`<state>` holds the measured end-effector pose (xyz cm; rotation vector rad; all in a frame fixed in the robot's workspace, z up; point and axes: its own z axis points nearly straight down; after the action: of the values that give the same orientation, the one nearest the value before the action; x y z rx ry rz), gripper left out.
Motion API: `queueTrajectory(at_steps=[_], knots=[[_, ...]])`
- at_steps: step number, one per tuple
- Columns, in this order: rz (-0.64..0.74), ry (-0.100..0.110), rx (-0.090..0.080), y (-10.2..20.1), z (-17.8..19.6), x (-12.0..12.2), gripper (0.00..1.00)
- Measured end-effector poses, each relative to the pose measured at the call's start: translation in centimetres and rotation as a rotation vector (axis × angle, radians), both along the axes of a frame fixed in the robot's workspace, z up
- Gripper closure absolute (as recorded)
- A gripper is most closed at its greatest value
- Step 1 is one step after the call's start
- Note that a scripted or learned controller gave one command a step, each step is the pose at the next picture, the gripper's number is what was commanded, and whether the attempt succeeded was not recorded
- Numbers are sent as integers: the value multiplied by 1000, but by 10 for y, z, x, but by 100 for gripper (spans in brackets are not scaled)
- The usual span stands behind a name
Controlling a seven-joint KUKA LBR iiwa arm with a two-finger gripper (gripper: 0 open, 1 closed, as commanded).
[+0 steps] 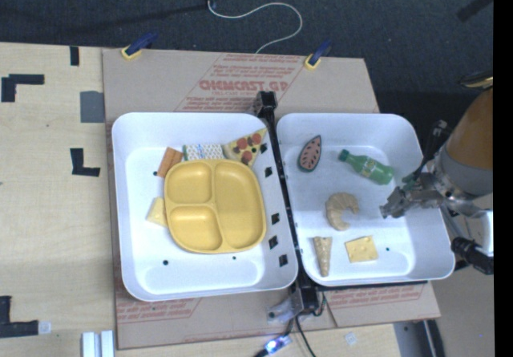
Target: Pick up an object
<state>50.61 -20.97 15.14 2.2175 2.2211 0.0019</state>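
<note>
Jaws: the dark two-finger gripper (394, 206) is seen over the right white bin (401, 129); width cannot be told.
Nearest: pale croissant-shaped toy (342, 209), left of it.

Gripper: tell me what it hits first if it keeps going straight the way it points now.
Probably the croissant. The gripper points left across the right bin toward it, though its height above the bin is unclear.

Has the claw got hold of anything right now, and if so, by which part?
Nothing is held. The claw sits at the right side of the right bin, apart from the croissant and the green bottle.
</note>
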Motion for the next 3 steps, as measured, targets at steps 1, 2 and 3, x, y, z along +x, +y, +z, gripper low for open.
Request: queueTrajectory(at_steps=[1,2,3], knots=[[0,0,0,1,62,-4,100],[0,3,1,1,73,-3,100],[5,3,3,51,82,5,100]])
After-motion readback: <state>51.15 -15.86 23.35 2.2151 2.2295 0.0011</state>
